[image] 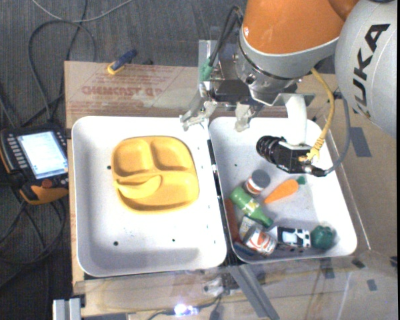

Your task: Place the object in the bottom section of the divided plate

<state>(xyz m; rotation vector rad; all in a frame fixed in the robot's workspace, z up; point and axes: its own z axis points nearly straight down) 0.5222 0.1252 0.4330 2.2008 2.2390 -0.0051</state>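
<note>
The grey arm (367, 52) reaches in from the right, its orange band (290, 9) high in view, wrist pointing down. The pincer (219, 117) hangs low with its two fingers (195, 115) spread apart, nothing between them.

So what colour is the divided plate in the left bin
Yellow-orange all over; the divided plate shows clearly in the camera view.

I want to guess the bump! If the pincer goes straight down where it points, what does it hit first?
Probably the rims where the two white bins meet. The open pincer hangs above their far end, with nothing between. Height is hard to judge.
</note>
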